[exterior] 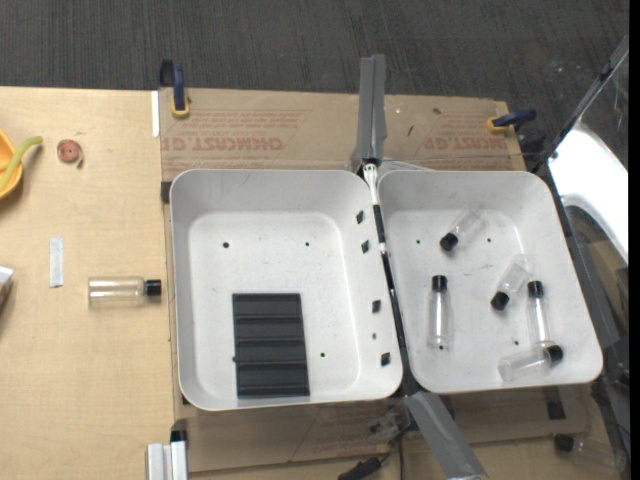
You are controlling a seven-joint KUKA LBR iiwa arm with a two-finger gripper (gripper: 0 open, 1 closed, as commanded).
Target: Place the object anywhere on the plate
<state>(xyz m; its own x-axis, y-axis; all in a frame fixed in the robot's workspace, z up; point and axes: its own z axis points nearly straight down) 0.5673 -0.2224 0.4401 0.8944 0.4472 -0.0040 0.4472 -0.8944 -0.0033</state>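
The black ribbed plate (270, 345) lies near the front of the left bin (200, 193). The right bin (560, 208) holds five clear vials with black caps: one at the front corner (528, 361), two upright-lying vials (437, 311) and (537, 313), a short one (508, 286), and the farthest vial (462, 228). A sixth vial (122, 288) rests on the table (80, 388). The state of the end effector cannot be determined. Risk: the round, transparent vials are likely to roll or slip in a grasp, and the plate's ribs could deflect a dropped vial.

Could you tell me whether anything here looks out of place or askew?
One vial lies on the bench left of the bins, apart from the five scattered at odd angles in the right bin. The dark plate sits squarely in the left bin.
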